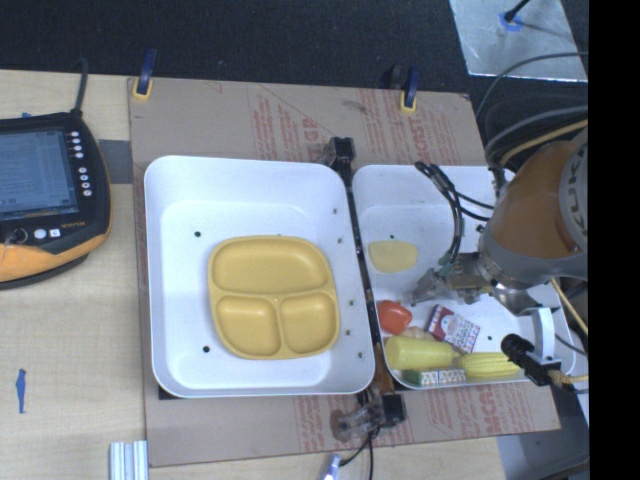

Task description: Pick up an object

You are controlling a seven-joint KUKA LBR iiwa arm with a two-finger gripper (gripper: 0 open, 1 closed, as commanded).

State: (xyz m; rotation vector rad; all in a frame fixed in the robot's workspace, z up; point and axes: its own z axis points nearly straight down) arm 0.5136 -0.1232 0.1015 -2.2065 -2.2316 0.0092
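Item 1, candidate objects. Right bin (400, 193), near end: a cluster of small toy foods. Red tomato-like piece (394, 317) against the left wall. Yellow corn cob (455, 359) lying lengthwise along the near wall. Red-and-white packet (452, 328) just behind the corn, touching or nearly touching it. A pale yellow disc (392, 257) lies apart, toward the middle of the bin, with bare floor around it.

Item 2, gripper (440, 280). Low over the right bin, between the disc and the packet, under the arm's grey wrist and orange band (530, 203). Finger state: cannot tell; cables and the wrist body obscure the tips. Nothing is seen held.

Item 3, left bin (175, 183). Holds one yellow sectioned tray (272, 295), three compartments, lying flat and centred.

Item 4, surroundings. Cardboard sheet (250, 118) under both bins; a handheld control pendant (45, 193) at the far left of the bench.

Handling note (judgement). The isolated disc is flat and likely hard to pinch. The packet or corn offers more height, but crowding risks nudging neighbours. Best approach: descend straight, fingers across the corn's narrow width, clear of the bin wall, and lift slowly.
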